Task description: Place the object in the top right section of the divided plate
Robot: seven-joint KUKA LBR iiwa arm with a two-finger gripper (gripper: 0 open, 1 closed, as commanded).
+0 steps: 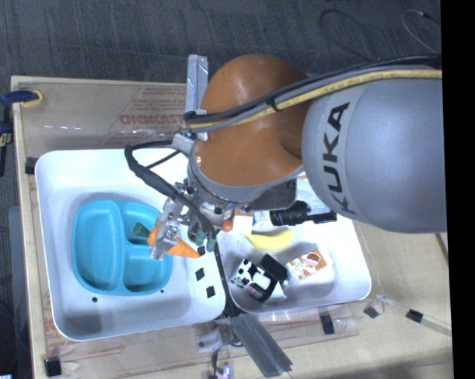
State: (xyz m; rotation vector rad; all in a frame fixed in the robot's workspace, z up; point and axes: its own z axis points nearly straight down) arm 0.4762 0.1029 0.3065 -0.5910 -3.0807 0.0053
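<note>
The gripper [168,240] clenches an orange carrot-like object [180,247] at the blue divided plate's [99,244] 3 o'clock rim. Released here, it could slip outside the plate.

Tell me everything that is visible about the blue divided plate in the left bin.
The light blue divided plate looks like smooth plastic with rounded corners and raised ridges that split it into one long section on its left and two smaller ones on its right. It lies flat on the floor of the left white bin. The gripper hangs over its right edge with something orange beside it, hiding part of the upper right section.
</note>
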